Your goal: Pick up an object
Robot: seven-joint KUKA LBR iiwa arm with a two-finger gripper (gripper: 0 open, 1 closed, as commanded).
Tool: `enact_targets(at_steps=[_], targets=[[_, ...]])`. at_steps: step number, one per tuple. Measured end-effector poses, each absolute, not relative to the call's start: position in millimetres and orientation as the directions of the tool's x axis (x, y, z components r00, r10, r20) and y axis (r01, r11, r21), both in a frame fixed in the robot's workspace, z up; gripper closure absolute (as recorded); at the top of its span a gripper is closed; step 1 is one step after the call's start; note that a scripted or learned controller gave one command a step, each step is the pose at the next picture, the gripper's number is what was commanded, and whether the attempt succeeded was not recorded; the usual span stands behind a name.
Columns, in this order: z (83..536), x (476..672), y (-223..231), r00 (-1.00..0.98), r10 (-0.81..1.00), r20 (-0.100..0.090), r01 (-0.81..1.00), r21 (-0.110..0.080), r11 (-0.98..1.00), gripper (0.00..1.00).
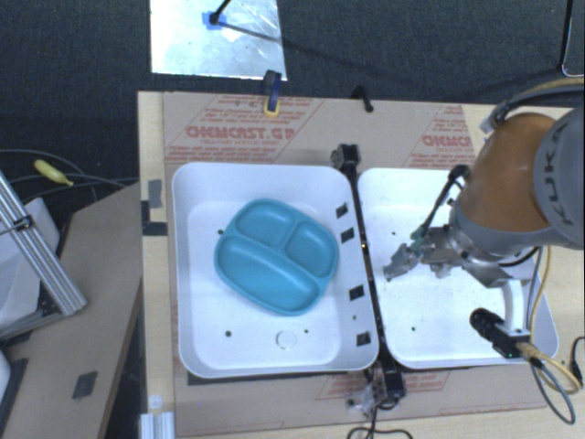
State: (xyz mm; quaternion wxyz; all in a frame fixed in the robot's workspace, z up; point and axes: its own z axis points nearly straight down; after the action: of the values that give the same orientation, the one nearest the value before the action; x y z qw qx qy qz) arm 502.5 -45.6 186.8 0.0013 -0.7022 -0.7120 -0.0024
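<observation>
I see the pincer [399, 263] low over the right bin [430, 337], and I cannot tell how it is set; nothing shows in it, so I judge the pick not yet done. The one object, a smooth blue plastic divided plate [276, 255] with rounded compartments, lies flat in the left bin [206, 337], well apart.

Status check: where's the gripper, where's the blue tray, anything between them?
Gripper low over right bin, near its left wall. Blue divided tray flat in left bin, untouched. Bin walls stand between them.
</observation>
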Motion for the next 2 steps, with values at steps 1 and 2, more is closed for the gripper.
enact_targets(at_steps=[1, 2], targets=[[185, 556.1, 11, -0.011, 1.000, 0.002, 1.000, 0.006, 0.011, 0.00], [284, 485.3, 38, -0.008, 1.000, 0.004, 1.000, 0.008, 0.008, 0.00]])
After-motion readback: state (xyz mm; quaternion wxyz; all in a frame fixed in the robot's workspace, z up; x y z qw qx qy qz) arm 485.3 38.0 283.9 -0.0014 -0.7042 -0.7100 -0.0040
